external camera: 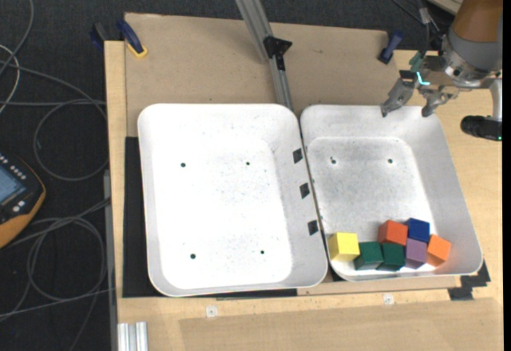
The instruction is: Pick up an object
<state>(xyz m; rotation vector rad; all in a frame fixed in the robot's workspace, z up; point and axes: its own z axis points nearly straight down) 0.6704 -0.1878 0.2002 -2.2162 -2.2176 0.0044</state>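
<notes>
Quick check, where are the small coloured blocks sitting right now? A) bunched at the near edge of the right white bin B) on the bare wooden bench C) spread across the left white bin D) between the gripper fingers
A: the small coloured blocks lie clustered along the near edge of the shallow white right bin, while the two-finger gripper hangs over that bin's far edge, fingers apart with nothing between them.

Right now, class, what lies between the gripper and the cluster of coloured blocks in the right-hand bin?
In the camera view, just bare white floor of the right bin separates the gripper from the coloured blocks.
</notes>
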